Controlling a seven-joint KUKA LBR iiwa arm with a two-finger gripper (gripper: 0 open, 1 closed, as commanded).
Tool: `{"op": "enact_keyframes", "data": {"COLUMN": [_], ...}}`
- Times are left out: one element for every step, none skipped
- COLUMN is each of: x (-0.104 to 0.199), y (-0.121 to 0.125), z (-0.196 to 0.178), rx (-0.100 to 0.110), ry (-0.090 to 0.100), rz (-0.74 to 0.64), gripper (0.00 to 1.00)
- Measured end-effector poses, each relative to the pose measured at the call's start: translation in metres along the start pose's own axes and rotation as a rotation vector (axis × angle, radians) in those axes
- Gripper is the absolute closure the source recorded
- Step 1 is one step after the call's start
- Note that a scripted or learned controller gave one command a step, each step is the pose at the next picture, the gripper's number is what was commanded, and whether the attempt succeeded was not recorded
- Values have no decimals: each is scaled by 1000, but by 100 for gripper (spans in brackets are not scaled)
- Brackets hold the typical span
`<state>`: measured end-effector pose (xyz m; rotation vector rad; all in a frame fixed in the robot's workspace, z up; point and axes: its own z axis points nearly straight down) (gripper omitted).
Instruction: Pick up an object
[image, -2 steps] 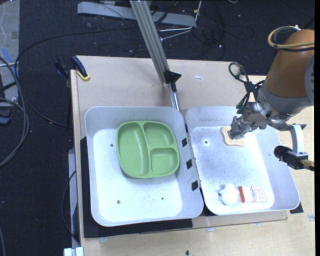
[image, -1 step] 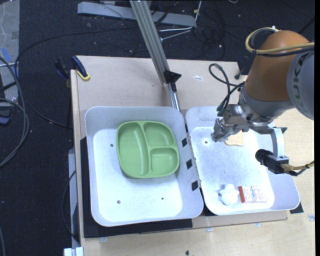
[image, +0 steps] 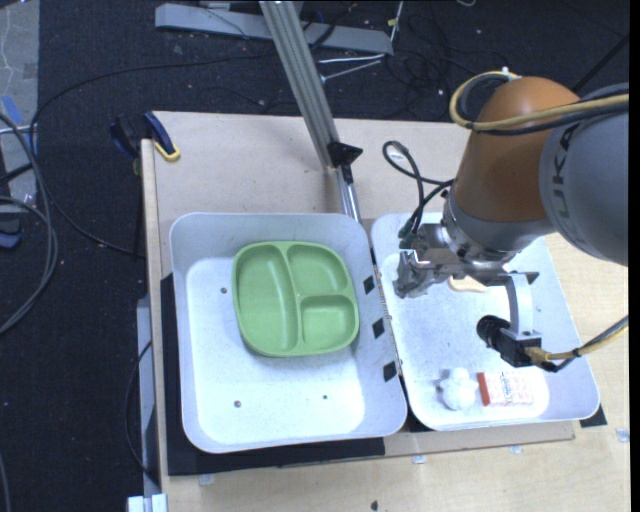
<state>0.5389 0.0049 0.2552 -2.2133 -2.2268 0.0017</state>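
**Gripper poised away from the objects**

The gripper (image: 412, 275) hangs at the right bin's (image: 565, 330) far-left side; whether its fingers are spread cannot be told. The white ball (image: 458, 388) and small box (image: 510, 389) lie near-right, well apart, so a descent here would likely grasp nothing.

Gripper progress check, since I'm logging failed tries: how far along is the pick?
Nothing looks picked yet. The gripper hangs over the right bin near its left wall, with no object seen between its fingers. The white ball and the small red-and-white box lie at the bin's near edge; the green divided plate sits in the left bin. Grasping and lifting remain.
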Motion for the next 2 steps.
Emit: {"op": "enact_keyframes", "data": {"x": [46, 95], "y": [2, -2], "z": [13, 26], "rx": [1, 1], "ry": [0, 0], "rz": [-1, -1], "gripper": [100, 100]}}
